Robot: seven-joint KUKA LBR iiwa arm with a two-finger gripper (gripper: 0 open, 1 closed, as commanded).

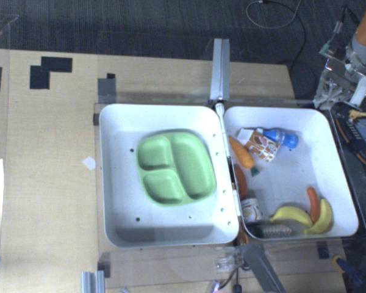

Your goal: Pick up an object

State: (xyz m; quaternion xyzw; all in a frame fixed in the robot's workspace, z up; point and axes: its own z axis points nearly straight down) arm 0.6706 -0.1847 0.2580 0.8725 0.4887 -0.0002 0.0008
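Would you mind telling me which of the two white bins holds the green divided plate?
The left bin holds the green divided plate; the right bin holds loose items such as a banana and a bottle.

Arm [361, 47] cut off by top-right edge; claw state unreadable in the clutter there. Brush [279, 230] and can [250, 209] partly tucked under right bin's [335, 163] near rim. Bottle [269, 141] label too small to read.
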